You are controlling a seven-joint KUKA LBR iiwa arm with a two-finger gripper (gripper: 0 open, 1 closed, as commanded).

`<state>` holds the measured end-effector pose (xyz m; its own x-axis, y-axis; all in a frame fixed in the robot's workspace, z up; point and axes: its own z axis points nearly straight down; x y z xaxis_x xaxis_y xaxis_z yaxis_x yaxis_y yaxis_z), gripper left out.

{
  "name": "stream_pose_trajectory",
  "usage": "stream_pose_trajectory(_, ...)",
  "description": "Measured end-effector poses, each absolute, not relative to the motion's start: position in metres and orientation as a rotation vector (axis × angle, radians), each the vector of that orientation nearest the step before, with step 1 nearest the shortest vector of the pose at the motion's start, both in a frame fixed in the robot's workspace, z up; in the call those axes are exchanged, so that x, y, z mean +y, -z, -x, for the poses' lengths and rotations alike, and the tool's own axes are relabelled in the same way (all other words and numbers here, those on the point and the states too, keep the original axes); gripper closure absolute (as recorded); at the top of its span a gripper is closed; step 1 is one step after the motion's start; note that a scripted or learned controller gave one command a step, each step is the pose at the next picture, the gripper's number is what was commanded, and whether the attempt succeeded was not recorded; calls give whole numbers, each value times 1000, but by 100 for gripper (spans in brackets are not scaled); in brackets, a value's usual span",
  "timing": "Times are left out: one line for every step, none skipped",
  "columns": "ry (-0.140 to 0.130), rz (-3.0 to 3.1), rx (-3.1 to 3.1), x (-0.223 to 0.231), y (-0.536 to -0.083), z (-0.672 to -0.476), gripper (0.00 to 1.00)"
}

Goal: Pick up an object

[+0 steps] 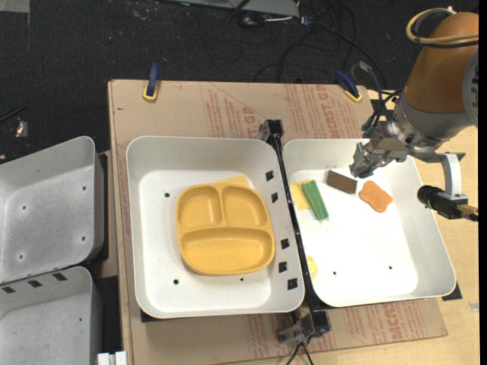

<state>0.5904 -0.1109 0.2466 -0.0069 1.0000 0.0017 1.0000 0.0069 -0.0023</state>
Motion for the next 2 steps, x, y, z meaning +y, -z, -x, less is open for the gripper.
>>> stream_pose_trajectory(-2, 2214, -2226, -69, -243, -578, 100)
stream_pose_trajectory(0, 2212, -2228, -9, -238, -561, 100)
